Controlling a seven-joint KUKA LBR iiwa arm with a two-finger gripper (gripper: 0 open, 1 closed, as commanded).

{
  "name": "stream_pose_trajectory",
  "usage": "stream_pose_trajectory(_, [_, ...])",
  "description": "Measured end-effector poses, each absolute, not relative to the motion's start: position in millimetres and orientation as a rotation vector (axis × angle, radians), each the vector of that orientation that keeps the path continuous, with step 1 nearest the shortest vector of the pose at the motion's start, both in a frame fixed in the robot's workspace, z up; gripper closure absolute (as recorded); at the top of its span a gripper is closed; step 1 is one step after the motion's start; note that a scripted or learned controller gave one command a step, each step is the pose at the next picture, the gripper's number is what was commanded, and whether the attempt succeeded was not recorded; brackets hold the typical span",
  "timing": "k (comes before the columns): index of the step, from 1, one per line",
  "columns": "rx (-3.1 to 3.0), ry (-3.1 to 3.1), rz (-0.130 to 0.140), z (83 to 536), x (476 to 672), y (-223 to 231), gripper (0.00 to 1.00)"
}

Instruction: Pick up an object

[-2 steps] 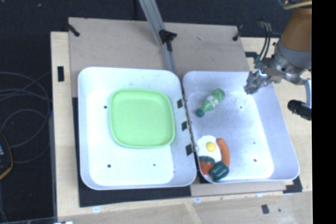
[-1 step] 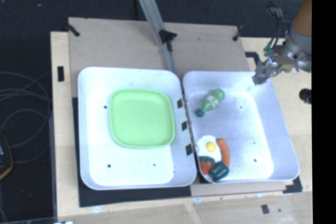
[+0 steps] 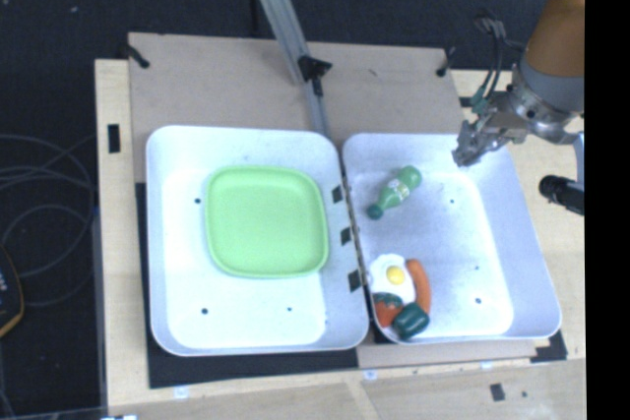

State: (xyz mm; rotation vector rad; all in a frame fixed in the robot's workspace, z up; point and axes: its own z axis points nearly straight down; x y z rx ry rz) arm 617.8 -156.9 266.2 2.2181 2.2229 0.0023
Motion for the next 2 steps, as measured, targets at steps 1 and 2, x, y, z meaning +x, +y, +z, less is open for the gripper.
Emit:
stream_pose_trajectory(1, [2.218,2.224,0.002,268,598.5,-115,1.00])
stream_pose_trajectory(2, [2.219,2.225,0.000,254,585.9,-66,1.00])
